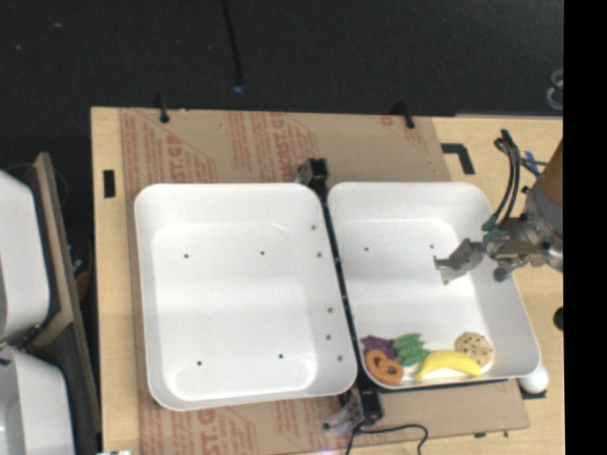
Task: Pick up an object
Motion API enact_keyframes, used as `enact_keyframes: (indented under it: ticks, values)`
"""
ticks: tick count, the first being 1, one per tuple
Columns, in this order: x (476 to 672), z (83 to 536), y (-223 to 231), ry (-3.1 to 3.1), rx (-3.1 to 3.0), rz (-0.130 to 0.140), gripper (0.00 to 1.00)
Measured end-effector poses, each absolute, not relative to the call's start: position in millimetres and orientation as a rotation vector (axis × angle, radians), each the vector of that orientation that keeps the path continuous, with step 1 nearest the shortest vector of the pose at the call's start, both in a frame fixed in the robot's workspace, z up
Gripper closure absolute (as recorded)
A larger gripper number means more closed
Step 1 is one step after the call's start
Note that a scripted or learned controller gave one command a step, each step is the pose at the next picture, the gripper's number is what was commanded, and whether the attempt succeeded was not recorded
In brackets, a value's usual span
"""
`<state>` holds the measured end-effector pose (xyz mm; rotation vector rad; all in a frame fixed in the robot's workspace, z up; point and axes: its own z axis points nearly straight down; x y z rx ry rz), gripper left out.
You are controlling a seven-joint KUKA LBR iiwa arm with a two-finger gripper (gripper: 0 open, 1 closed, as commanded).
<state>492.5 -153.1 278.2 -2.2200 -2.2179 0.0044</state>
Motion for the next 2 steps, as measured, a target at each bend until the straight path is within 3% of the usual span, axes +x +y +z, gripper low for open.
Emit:
enact_keyframes:
  ticks: [1, 2]
  values:
    - [493.0, 280, -153, -2.221, -2.222, 0.0, 0.0]
    - [492.4, 218, -154, -2.218, -2.22, 0.004, 0.0]
